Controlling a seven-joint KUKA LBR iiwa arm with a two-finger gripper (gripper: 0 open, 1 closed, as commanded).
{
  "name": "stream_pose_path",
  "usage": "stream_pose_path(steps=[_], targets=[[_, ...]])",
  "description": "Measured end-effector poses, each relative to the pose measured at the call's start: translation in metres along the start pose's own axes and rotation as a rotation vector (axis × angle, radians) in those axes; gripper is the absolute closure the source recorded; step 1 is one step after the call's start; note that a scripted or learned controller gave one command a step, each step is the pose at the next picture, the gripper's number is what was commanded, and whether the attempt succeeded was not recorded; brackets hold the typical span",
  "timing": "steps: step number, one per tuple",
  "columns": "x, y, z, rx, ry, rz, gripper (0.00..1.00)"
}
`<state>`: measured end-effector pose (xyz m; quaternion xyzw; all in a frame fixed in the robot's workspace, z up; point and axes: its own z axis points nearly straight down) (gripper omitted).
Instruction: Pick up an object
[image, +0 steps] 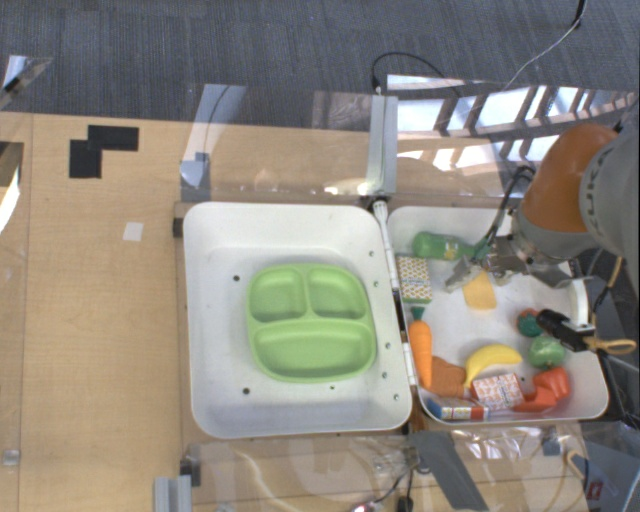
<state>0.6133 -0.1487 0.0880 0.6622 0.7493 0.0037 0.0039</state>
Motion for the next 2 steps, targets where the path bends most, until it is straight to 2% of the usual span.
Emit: stream_pose_path(steps=[1,2], targets=[[0.002,0.003,-0.010,-0.005,0.002,-0.002,1.00],[0.074,0.069,-0.096,0.005,0.002,-0.144,1.00]])
